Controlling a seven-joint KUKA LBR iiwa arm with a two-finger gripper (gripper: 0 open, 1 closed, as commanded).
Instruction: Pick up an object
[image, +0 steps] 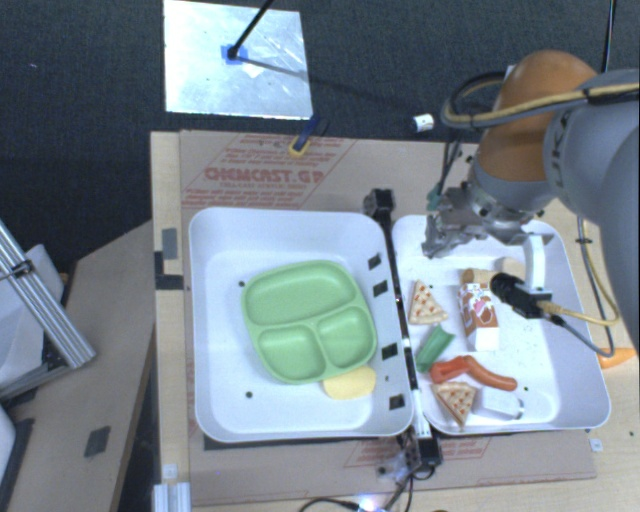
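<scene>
The right bin (585, 385) holds several toy foods. A triangular pizza slice (425, 303) lies near its left wall, and a red and white carton (479, 312) stands beside it. Below them lie a green piece (433, 347), a red sausage (478, 372), a second triangular slice (456, 400) and a small white piece (502, 405). My gripper (436, 243) hangs low over the back left corner of this bin, just behind the pizza slice. Nothing shows between its fingers.
The left bin (215, 300) holds a green divided tray (305, 320) with a pale yellow piece (349, 383) at its front edge. A black-clipped divider (392, 300) separates the bins. A silver sheet (238, 60) lies beyond the bench.
</scene>
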